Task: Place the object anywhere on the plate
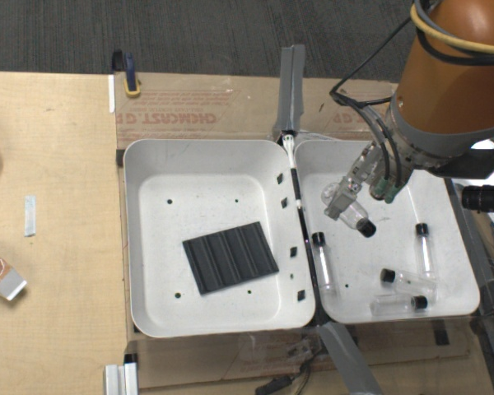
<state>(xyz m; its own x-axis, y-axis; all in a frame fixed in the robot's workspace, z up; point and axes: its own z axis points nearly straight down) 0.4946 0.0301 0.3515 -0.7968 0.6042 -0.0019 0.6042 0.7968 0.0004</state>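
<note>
While the dark ribbed plate [230,257] lies flat and bare in the left bin [140,220], the work looks to be at its middle stage, with nothing yet delivered. The gripper [346,197] hangs over the upper left part of the right bin [453,303], and a clear vial with a black cap [356,218] appears pinched between its fingers [339,206], tilted, cap end pointing down and to the right; whether that vial is lifted off the bin floor or touching it is hard to tell from this slanted view. Other vials of the same kind rest in the right bin: one lying along the left wall [322,262], one near the right wall [425,249], and a loose cluster near the front right corner [405,293]. If the grasp is real, picking is done and what remains is carrying the vial across the divider between the bins, lowering it over the plate, and letting go. The plate sits well apart from the gripper, so the whole transfer is left, and a slip on the smooth tube seems possible.
</note>
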